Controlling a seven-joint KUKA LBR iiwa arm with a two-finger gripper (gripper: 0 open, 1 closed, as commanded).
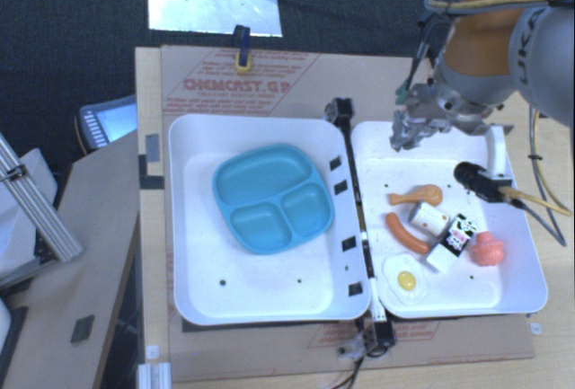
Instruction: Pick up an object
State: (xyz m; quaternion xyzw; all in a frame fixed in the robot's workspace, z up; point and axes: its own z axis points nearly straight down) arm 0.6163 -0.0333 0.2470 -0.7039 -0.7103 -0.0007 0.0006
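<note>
The end effector [406, 134] is hanging over the upper left corner of the right bin [521, 288], carrying nothing I can see; whether it's open or closed, I cannot tell. The toys are sitting lower in that bin: a chicken drumstick [419, 195], a sausage [407, 234], a fried egg [405, 278], a small milk carton [452, 241] and a pink piece [488, 249]. The drumstick is looking the best bet, nearest and slightly apart. Centring over it and descending straight should be avoiding the crowded neighbours.
</note>
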